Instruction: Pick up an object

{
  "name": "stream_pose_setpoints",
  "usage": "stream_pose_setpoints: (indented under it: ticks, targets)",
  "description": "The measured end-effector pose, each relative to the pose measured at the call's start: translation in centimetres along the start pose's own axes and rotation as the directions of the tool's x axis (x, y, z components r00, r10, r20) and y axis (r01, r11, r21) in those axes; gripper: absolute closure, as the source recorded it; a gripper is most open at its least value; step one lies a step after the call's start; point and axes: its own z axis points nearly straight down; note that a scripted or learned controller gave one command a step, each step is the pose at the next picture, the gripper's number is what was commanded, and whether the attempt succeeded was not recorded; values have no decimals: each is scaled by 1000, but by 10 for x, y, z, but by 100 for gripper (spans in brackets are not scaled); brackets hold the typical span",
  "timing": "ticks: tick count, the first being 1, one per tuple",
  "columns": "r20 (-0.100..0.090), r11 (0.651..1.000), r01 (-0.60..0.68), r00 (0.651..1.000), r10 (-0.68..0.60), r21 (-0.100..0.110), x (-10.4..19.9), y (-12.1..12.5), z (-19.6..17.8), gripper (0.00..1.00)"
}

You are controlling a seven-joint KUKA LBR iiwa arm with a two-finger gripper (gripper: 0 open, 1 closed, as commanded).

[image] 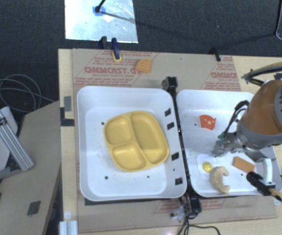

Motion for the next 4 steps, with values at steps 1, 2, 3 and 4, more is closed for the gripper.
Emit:
stream_pose_setpoints:
  ticks: [1, 2, 3, 4]
  targets:
    - [1, 1000, 5, 1000, -5, -16, 59, 58, -133, 100]
    - [1, 1000, -4, 1000, 4, -1, 54, 53, -125, 0]
    - [8, 1000, -5, 1000, 5, -18, -41, 156, -3, 0]
    - [2, 1000, -4, 1000, 4, -1, -36, 150, -1, 0]
